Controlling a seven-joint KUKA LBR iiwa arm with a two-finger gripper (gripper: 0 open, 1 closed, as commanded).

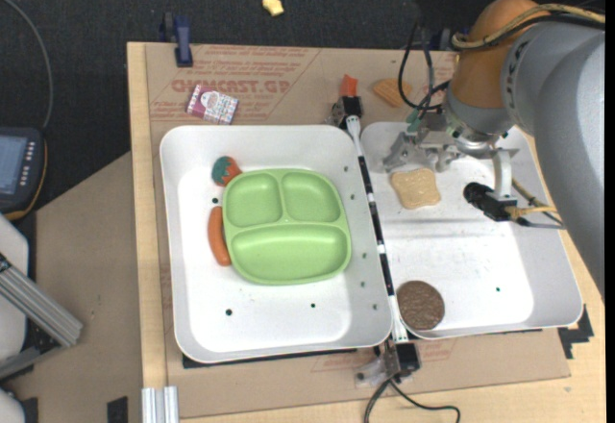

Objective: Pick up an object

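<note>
The grey two-finger gripper (420,158) hovers just above the tan square toast slice (415,187) in the right white bin (500,301); jaw state probably unreadable.

Single fixed camera, mounted above bench (288,61), looking down at slant. Far edge of bench toward top of frame, near edge toward bottom. Moderate stand-off: both white bins fully in frame, left bin (187,219) and right bin (500,267) side by side, dark floor visible beyond bench at top and left. Arm (557,65) enters from frame's right, looming large at upper right, closer to lens than bins. No second view to compare.
</note>
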